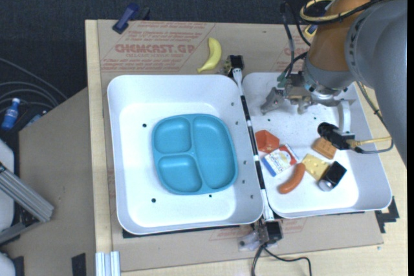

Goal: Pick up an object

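My gripper [286, 100] hangs low over the far part of the right bin [369, 194], below the orange band of the arm [333, 35]. Toy items lie nearer the camera in that bin. They are a red-orange piece [266, 139], a white, blue and red packet [279, 160], a sausage [291, 179], a yellow cheese wedge [315, 167], a brown block [325, 149] and a small black object [334, 174]. The gripper is apart from all of them, with the red-orange piece closest. Nothing shows in its grasp.
The left bin [129, 100] holds a blue divided plate [194, 153]. A toy banana [211, 55] lies on the bench behind the bins, beside a black clip [235, 64]. A blue object [126, 17] rests at the bench's far left corner. A cable [372, 142] trails across the right bin.
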Controlling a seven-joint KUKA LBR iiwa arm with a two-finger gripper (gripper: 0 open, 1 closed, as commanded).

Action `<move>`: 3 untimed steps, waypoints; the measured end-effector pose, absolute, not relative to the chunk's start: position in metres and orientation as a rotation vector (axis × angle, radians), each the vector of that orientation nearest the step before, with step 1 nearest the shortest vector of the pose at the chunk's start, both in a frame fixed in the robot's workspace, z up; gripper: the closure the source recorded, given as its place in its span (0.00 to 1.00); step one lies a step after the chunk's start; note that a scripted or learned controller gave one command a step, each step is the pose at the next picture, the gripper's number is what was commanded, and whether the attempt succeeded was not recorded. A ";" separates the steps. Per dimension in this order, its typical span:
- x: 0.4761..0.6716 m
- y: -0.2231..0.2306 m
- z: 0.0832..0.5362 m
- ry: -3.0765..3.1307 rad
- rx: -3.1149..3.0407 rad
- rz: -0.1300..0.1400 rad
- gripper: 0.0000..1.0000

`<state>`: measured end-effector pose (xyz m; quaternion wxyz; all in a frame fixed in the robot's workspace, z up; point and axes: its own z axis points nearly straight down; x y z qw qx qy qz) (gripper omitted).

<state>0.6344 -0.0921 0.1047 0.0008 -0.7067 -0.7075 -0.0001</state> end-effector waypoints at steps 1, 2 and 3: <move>0.638 -0.091 0.084 -2.221 -2.219 0.002 0.00; 0.639 -0.091 0.095 -2.222 -2.220 0.000 1.00; 0.639 -0.091 0.095 -2.222 -2.220 0.001 0.00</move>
